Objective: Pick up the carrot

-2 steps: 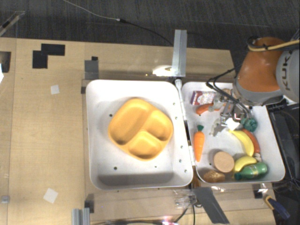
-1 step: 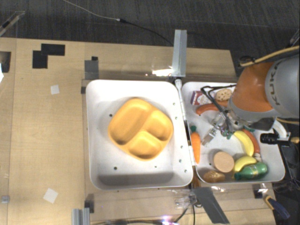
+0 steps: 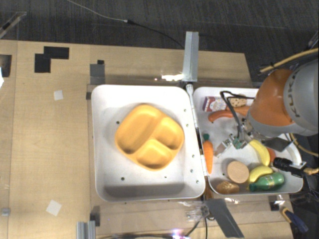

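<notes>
The carrot (image 3: 208,156) is lying along the left wall of the right bin (image 3: 298,185), right of frame centre, and nothing is touching it. The arm (image 3: 279,101) is hanging over the bin's middle, with the gripper (image 3: 237,141) near the carrot's upper end; its state I cannot tell. Approach step in hand, by my reading: the next move is calling for a shift left and a descent beside the wall.

Wooden bench (image 3: 45,153), dark carpet (image 3: 149,9)

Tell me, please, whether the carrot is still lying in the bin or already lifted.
Still lying in the bin. The carrot rests flat along the left wall of the right bin, and the hand is beside it, apart from it.
</notes>
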`<action>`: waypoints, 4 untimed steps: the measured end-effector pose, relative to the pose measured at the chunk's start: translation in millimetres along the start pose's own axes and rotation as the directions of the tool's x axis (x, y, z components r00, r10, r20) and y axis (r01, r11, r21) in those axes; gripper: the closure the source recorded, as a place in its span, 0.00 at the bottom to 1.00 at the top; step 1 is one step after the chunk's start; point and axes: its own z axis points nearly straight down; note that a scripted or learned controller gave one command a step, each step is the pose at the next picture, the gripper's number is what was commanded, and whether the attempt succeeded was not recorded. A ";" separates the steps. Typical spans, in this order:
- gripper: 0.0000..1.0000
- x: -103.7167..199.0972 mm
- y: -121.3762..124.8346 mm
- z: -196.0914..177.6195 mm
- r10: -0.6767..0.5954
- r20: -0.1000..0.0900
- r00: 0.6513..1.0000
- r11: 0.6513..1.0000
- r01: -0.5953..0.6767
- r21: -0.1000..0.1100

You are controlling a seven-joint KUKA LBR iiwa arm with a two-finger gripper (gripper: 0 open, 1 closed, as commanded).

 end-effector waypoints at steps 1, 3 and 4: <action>0.00 10.6 -1.4 -75.6 0.326 -0.010 0.945 0.945 -0.326 0.002; 0.00 29.4 -38.2 -0.3 0.433 0.004 0.902 0.902 -0.432 -0.012; 0.00 6.8 10.5 2.4 0.395 -0.005 0.918 0.918 -0.395 -0.004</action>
